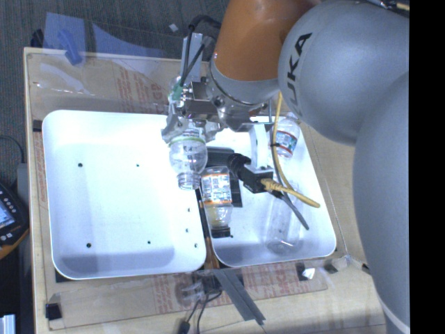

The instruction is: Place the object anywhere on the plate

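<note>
My gripper hangs over the seam between the two bins, at the right edge of the left white bin. A small clear plastic bottle sits between its fingers and points down, cap end lowest. The gripper is shut on that bottle. The bottle overlaps the left bin's right rim in this view; I cannot tell how high it is above the rim.
The right white bin holds a bottle with an orange label, a clear bottle near the front and a bottle with a blue and red label at the back. My arm covers the right bin's far side.
</note>
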